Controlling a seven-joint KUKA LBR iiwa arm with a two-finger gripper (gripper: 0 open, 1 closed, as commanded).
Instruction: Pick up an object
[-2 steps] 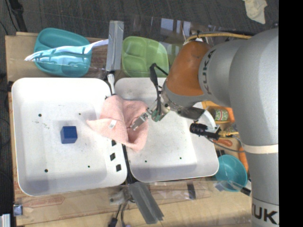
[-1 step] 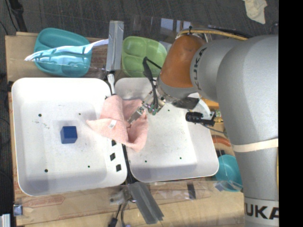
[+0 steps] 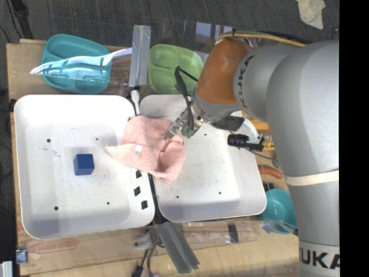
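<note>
A pink cloth (image 3: 151, 148) lies crumpled over the divide between the two white bins, partly in each. My gripper (image 3: 180, 130) hangs at the cloth's right upper edge, low over the right bin (image 3: 207, 183), its tips touching or just above the fabric. A small blue cube (image 3: 84, 164) sits alone in the left bin (image 3: 52, 126), well to the left of the gripper. The arm's grey body and orange band cover the right bin's far right side.
A teal scoop-shaped container (image 3: 75, 62) and a green one (image 3: 173, 67) stand behind the bins. A grey tape strip (image 3: 138, 53) runs between them. Another teal object (image 3: 279, 209) lies at the right bin's near right corner. A crumpled rag (image 3: 308, 7) lies on the floor.
</note>
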